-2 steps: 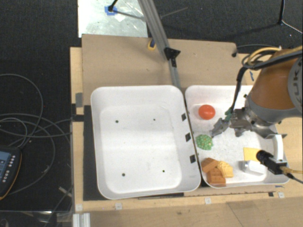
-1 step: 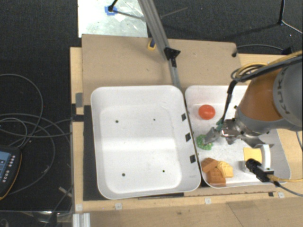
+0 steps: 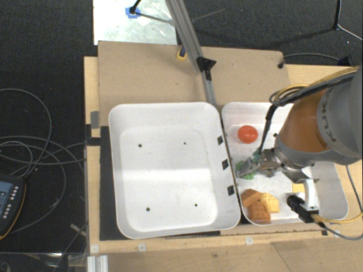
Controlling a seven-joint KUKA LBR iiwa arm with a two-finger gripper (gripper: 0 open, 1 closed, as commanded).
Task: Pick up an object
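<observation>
Reaching into the right bin (image 3: 340,200) from the right, the arm (image 3: 317,132) has its end effector (image 3: 256,168) low over the bin's left side, right at a small green object (image 3: 246,167). Can't tell if the green thing is actually gripped; contact point is too small and cluttered to read. Red ball (image 3: 247,134) sits just above it near the back of the same bin, apart from the end effector. Orange-tan block (image 3: 260,204) lies at the front edge, below. Left bin (image 3: 170,169) sits beside it on the desk (image 3: 244,67).
</observation>
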